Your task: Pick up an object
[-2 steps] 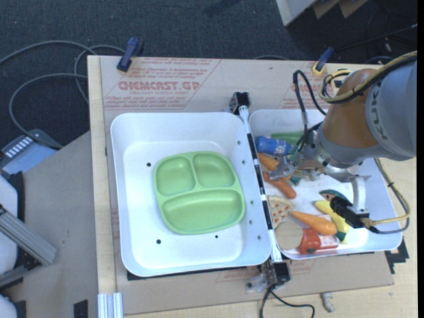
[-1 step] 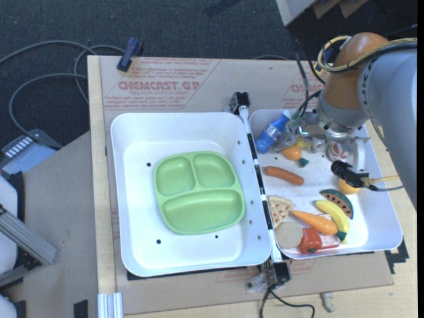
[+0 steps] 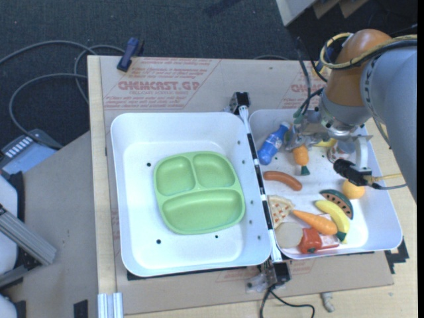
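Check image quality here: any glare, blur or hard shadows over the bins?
Camera view: even, soft light; mild washout on the left bin wall, no hard shadows. Green plate and toy food are fairly sharp; the arm near the lens looks soft. The gripper area is cluttered, detail is hard to resolve.

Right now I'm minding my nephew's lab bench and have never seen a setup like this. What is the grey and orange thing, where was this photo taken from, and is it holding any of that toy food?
The grey machine with the orange band is a robot arm, reaching in from the right. The one camera is fixed above the bench, looking down at a slant. Two shallow white bins sit side by side. The left bin holds a green divided plate. The right bin holds toy food: a blue bottle, a sausage, a carrot, a banana, a pizza slice and a watermelon slice. Its gripper hangs low over a small orange piece. I cannot tell whether it holds anything.
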`<action>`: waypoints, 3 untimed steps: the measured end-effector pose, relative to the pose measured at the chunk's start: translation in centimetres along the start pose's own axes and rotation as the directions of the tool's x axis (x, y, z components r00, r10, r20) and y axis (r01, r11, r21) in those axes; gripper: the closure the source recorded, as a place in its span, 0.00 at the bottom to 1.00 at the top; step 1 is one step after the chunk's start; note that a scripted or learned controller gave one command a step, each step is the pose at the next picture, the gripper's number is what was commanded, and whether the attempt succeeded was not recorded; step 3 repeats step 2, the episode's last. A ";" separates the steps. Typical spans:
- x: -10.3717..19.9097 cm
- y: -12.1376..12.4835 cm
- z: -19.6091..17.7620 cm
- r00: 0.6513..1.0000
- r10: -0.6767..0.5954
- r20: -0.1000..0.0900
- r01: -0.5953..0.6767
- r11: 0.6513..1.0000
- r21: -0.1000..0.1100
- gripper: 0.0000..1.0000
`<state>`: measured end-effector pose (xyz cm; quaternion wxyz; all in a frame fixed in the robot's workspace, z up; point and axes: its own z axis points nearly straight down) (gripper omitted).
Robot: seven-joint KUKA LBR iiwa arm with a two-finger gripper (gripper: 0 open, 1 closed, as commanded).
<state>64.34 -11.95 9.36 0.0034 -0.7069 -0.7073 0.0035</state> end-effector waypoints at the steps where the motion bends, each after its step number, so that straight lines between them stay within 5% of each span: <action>1: 7.0 2.3 -9.2 1.000 -0.001 -0.001 0.001 1.000 -0.013 1.00; 2: 9.7 -3.5 -13.0 1.000 -0.002 -0.001 0.002 1.000 -0.009 1.00; 3: 9.7 -3.5 -13.0 1.000 -0.002 -0.001 0.002 1.000 -0.009 1.00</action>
